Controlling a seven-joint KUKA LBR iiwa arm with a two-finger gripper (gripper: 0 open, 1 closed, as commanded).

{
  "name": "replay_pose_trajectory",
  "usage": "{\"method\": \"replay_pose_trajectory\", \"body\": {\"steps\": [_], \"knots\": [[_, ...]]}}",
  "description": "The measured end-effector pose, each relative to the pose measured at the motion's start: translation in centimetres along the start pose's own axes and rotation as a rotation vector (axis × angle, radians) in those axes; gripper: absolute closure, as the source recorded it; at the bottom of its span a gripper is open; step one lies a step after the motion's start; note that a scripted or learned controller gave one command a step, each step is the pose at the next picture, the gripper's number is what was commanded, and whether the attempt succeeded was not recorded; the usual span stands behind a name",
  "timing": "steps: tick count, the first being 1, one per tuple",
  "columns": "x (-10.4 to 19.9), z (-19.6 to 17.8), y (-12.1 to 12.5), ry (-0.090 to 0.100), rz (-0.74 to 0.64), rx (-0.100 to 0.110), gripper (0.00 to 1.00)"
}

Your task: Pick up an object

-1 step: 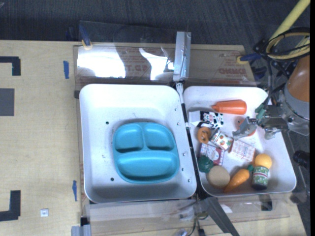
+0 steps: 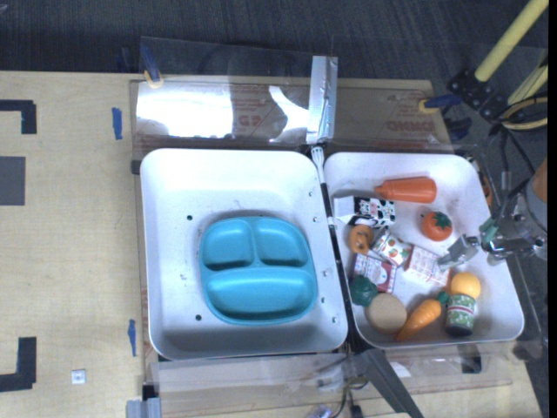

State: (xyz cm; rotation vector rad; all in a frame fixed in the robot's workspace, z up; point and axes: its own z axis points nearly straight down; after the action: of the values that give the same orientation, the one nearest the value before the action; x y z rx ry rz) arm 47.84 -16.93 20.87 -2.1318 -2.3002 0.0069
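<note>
The right white bin [image 2: 496,320] holds several toy foods. A large orange carrot [image 2: 406,189] lies at its back, with a tomato [image 2: 436,224] just in front of it. A cow-patterned carton [image 2: 374,208] and printed packets [image 2: 392,252] lie in the middle. Along the front are a beige egg-like ball [image 2: 387,312], a small carrot [image 2: 422,314], a yellow lemon [image 2: 466,284] and a small jar [image 2: 459,314]. My gripper [image 2: 467,247] reaches in from the right edge, low over the bin's right side. It sits just above the lemon and right of the packets.
The left white bin [image 2: 165,233] holds a blue divided plate [image 2: 258,267]. A clear plastic wall [image 2: 226,103] stands behind the bins. A wooden bench top [image 2: 61,233] stretches to the left. Cables and a yellow pole [image 2: 513,24] are at the upper right.
</note>
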Motion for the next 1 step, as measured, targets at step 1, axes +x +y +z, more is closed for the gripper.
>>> {"method": "replay_pose_trajectory", "body": {"steps": [1], "knots": [[-4.14, 7.16, 7.88, 0.000, 0.011, -0.003, 0.00]]}}
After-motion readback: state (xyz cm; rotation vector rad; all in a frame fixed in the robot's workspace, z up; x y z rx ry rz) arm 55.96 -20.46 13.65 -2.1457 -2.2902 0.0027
